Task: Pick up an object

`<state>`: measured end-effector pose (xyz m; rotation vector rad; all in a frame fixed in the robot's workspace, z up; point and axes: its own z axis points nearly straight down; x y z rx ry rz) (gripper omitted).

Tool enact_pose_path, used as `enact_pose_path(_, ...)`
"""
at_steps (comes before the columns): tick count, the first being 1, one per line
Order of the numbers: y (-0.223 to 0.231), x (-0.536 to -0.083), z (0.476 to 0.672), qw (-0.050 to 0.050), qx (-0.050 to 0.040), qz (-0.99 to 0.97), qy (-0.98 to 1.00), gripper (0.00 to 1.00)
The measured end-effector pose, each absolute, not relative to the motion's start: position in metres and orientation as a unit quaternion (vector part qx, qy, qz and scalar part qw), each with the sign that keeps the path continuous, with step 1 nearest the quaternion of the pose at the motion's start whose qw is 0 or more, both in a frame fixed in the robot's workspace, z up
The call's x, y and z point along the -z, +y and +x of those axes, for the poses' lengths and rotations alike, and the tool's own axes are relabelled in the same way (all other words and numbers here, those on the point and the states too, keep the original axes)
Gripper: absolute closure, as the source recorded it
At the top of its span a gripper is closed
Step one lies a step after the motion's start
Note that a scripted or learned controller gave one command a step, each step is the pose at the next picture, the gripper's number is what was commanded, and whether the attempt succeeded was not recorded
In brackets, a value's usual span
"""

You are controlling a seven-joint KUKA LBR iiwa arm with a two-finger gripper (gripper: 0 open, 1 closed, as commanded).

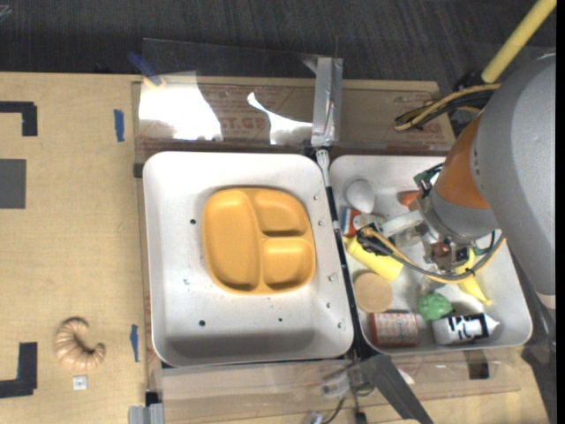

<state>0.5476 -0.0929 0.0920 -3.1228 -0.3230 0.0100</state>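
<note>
With the jaws (439, 256) lowered into clutter, their opening impossible to tell, the green ball (433, 306) just below or the banana (374, 259) beside them could be nudged away rather than gripped.

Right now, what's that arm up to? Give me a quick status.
Gripper low in the right bin, among clutter. No object seen held. Green item, yellow banana-like piece close by. Yellow tray untouched in the left bin.
</note>
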Motion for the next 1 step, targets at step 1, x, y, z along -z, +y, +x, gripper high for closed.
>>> enact_pose_path(1,-0.1073,-0.1025,0.5382,0.000,0.0045,-0.995,-0.101,0.00)
